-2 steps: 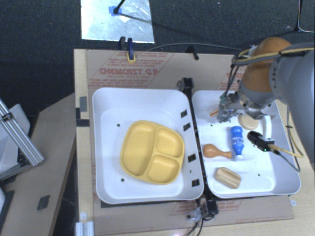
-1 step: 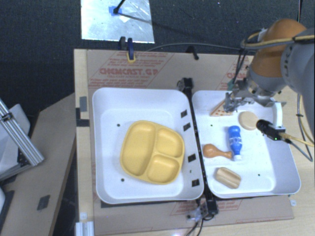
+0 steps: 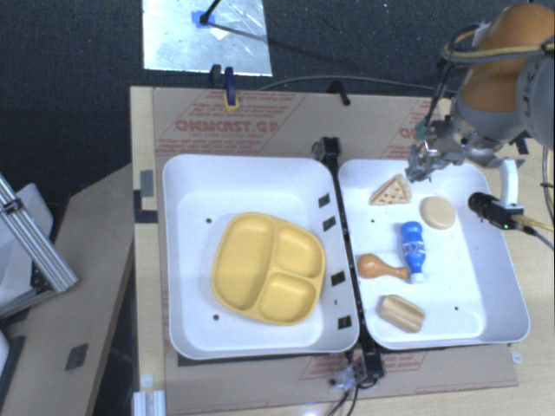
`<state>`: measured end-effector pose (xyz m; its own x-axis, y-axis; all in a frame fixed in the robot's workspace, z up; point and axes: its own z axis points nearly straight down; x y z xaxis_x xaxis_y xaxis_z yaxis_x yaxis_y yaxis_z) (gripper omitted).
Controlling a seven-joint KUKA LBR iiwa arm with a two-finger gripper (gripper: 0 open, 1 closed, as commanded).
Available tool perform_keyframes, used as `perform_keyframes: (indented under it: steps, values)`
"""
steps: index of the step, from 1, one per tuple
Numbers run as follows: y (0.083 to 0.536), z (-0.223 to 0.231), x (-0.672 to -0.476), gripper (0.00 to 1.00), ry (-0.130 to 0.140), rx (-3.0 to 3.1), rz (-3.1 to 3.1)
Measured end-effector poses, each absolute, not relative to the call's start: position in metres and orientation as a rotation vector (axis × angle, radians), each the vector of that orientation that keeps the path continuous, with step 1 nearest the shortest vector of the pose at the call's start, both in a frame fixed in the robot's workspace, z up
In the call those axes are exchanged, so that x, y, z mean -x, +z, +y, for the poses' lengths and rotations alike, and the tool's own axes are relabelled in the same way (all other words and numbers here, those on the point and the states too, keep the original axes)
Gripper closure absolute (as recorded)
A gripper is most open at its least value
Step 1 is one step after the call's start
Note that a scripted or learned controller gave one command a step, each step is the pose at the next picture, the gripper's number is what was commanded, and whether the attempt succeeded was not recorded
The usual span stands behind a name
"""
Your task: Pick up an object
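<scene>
The right bin [image 3: 494, 284] holds a triangular pizza slice [image 3: 391, 191], a round tan cookie [image 3: 438, 212], a blue bottle [image 3: 413, 250], a brown chicken drumstick [image 3: 381, 267] and a tan bread roll [image 3: 401, 312]. My gripper [image 3: 422, 167] hangs over the bin's far edge, just up and right of the pizza slice. It is small and dark against the arm, and nothing shows between its fingers.
The left bin [image 3: 191, 232] holds a yellow divided tray [image 3: 267, 267]. A black divider with clips [image 3: 342, 241] runs between the bins. The arm's grey and orange body [image 3: 503, 68] fills the upper right. A black fitting [image 3: 487, 206] sits at the right bin's rim.
</scene>
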<state>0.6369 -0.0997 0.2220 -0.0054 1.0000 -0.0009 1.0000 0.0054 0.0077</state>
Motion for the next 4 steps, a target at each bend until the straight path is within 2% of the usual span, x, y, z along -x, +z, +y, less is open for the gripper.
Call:
perform_keyframes:
  steps: [1, 3, 4]
  values:
    - [0.267, -0.1, -0.638, 1.0, 0.006, -2.211, 2.225]
    - [0.236, 0.002, -0.603, 1.0, 0.0, -2.213, 2.232]
    - [0.238, 0.043, -0.586, 1.0, 0.002, -2.213, 2.231]
